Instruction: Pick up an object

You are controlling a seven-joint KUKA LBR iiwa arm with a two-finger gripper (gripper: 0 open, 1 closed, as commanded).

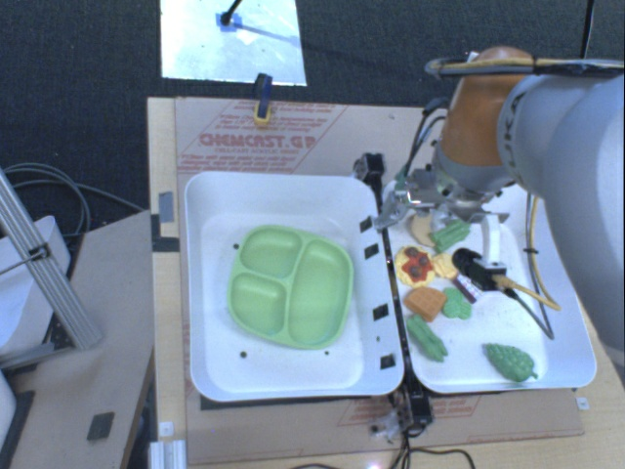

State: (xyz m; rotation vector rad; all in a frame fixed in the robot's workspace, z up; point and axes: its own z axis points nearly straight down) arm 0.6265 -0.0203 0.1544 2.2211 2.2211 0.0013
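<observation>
My gripper [451, 219] hangs low over the back left part of the right bin [566, 360], under the orange wrist band. A green toy piece [450, 235] lies directly below it, beside a beige round piece [422, 229]; whether the gripper touches either is hidden. Just in front lie a pizza-like slice with red dots [417, 265], an orange-brown piece [426, 303] and a small green floret [457, 305]. A long green pod [427, 338] and a leafy green piece [510, 361] rest near the front wall.
The left bin [210, 360] holds a light green divided plate [291, 284]. A ridge with black clips [383, 281] separates the two bins. The grey arm covers the back right of the right bin.
</observation>
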